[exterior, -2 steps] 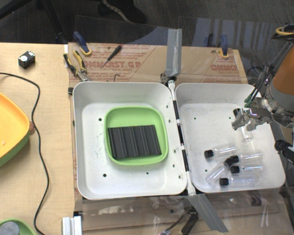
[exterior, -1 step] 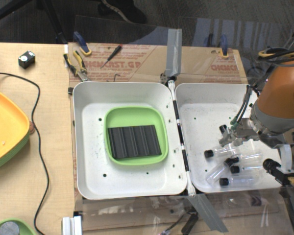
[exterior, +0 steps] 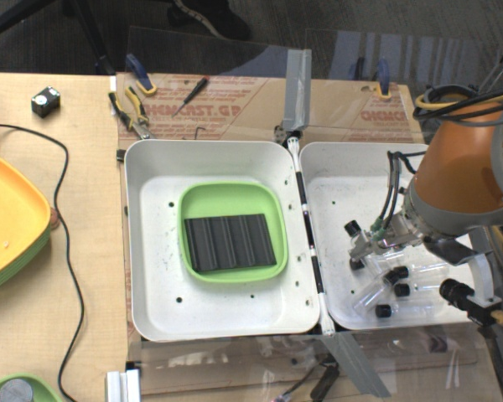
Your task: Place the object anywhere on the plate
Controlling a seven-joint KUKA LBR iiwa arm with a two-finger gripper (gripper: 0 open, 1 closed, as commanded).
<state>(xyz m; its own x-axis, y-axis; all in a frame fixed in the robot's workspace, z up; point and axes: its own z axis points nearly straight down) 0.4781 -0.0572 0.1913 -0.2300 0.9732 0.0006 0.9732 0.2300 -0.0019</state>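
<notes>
Two white bins: my gripper [exterior: 362, 249], its opening unreadable, works the right bin [exterior: 335, 182]; the plate [exterior: 232, 199] lies left.

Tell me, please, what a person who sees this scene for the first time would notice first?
The eye goes first to the green plate in the left bin, with a dark ribbed object lying on it. Next comes the grey and orange arm reaching in from the right, its claw low over the right bin. At the far left edge, yellow dishes are stacked on the wooden table.
</notes>
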